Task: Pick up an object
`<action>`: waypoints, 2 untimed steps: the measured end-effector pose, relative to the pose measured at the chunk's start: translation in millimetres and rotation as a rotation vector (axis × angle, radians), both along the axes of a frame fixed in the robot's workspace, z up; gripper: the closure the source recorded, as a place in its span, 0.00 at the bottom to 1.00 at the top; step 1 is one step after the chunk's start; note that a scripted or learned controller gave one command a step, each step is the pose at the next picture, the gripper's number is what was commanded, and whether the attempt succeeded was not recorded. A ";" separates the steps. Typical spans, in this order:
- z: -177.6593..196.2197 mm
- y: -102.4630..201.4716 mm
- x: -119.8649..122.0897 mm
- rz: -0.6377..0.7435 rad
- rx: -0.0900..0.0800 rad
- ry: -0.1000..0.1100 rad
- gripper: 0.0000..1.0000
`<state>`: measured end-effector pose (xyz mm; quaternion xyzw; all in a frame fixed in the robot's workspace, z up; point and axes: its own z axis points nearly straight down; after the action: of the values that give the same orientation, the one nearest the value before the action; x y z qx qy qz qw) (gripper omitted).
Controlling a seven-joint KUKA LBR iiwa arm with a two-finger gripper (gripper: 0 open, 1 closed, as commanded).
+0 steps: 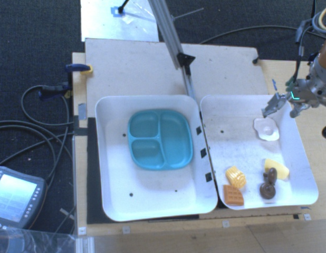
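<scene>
The gripper (277, 105) is hanging over the far right corner of the right bin (305, 191), with the arm (321, 73) entering from the right. Its fingers are pointing down and to the left, and they appear to be standing slightly apart with nothing between them, though the view is too coarse here to be sure of the gap.

Just below the fingertips, a flat white piece shaped like a fried egg (266, 129) is lying on the bin floor, close to the gripper but apart from it. Nearer the front of the same bin, a ridged yellow piece (236, 177), an orange cracker (233, 195), a pale yellow wedge (277, 168) and a brown lump (268, 184) are lying in a loose group. The wedge and the lump are lying just beside each other. The left bin (107, 194) is holding a teal divided plate (160, 139).

Judged as the likely target, the egg is looking light and stiff, probably smooth plastic and so somewhat slippery. Being thin and flat on the floor, it is offering little height to grip; the fingers would need to straddle its narrowest width and close on opposite edges, low against the floor. The ridged yellow piece stands taller and would be offering a surer hold.
</scene>
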<state>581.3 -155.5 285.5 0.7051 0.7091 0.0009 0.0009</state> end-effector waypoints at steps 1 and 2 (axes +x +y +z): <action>-41.6 2.0 -0.1 -0.004 0.000 0.004 0.00; -84.2 0.2 3.3 -0.005 0.000 0.005 0.00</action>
<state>584.6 -155.3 201.3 0.7070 0.7073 -0.0009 -0.0009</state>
